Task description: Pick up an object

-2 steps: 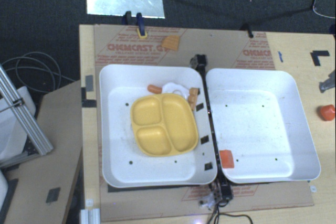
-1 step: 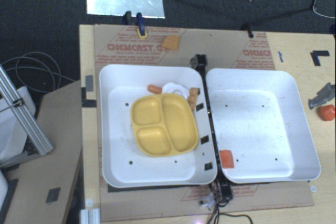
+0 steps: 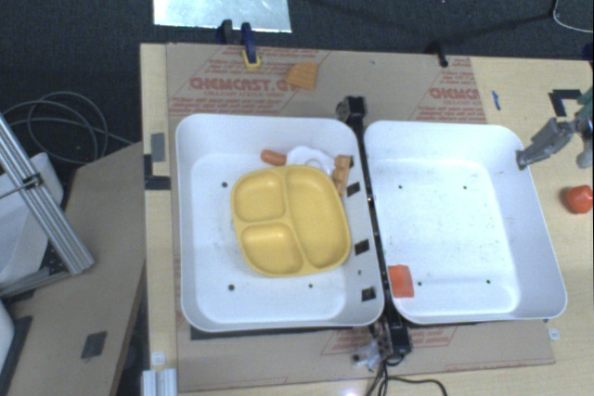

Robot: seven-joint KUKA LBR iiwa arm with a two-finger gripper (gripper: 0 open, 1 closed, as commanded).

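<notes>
My gripper (image 3: 541,146) hangs at the far right, over the right rim of the right bin (image 3: 464,199), with most of the arm cut off by the frame edge. A small orange-red block (image 3: 400,281) lies in that bin's near left corner. The left bin (image 3: 200,199) holds a yellow divided plate (image 3: 289,220). Behind the plate lie an orange sausage-shaped piece (image 3: 274,158), a white object (image 3: 308,159) and a small tan piece (image 3: 342,170). The gripper is far from all of these.
Another orange-red object (image 3: 578,198) lies on the bench right of the right bin, just below the gripper. A tan piece (image 3: 302,75) rests on the cardboard behind the left bin. A black divider with clips (image 3: 364,199) runs between the bins.
</notes>
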